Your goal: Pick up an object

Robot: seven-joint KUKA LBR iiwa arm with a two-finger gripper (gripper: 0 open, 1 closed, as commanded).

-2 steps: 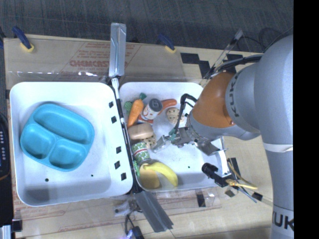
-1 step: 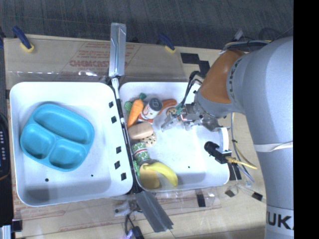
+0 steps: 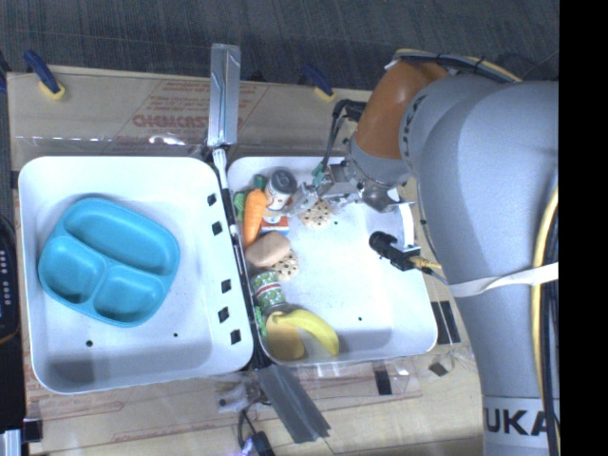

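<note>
My gripper [image 3: 321, 190] hangs low over the back of the right bin [image 3: 380, 302], under the grey wrist and orange band. It sits just above a chocolate-chip cookie [image 3: 316, 216] and just right of a small can [image 3: 280, 185]. Along the bin's left wall lie an orange carrot [image 3: 253, 215], a brown potato-like lump [image 3: 268, 249], a second cookie [image 3: 286, 269] and a green item [image 3: 267, 296]. A yellow banana [image 3: 306, 332] lies at the front left corner. I see nothing lifted off the bin floor.
The left bin [image 3: 57, 350] holds a blue divided plate [image 3: 106, 260]. The arm's bulky grey body [image 3: 484, 207] covers the right bin's right side. A black part [image 3: 389, 248] juts out beside the arm over the bin. A metal divider [image 3: 223, 93] stands between the bins at the back.
</note>
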